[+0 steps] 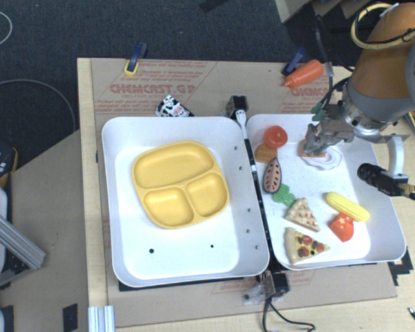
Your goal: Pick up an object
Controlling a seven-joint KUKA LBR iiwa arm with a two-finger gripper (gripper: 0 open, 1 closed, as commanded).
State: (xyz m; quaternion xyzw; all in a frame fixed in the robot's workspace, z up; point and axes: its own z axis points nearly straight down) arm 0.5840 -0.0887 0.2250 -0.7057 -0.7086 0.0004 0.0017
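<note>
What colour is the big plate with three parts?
Yellow. The divided plate shows plainly in the camera view, in the left bin.

Left bin (124, 254): open floor around yellow tray (180, 183). Right bin (380, 244): toy food crowded; bare patch near corn (347, 206).

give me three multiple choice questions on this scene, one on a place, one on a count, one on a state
1. Where does the yellow divided tray lie?
A. left bin
B. right bin
C. on the cardboard outside the bins

2. How many pizza slices lie in the right bin?
A. one
B. two
C. four

3. Where is the gripper?
A. over the left bin
B. low over the right bin's far end
C. above the corn cob

Answers:
1 A, the tray rests in the left bin.
2 B, one pizza slice lies above another pizza slice.
3 B, it is down at a pinkish item there.
</note>
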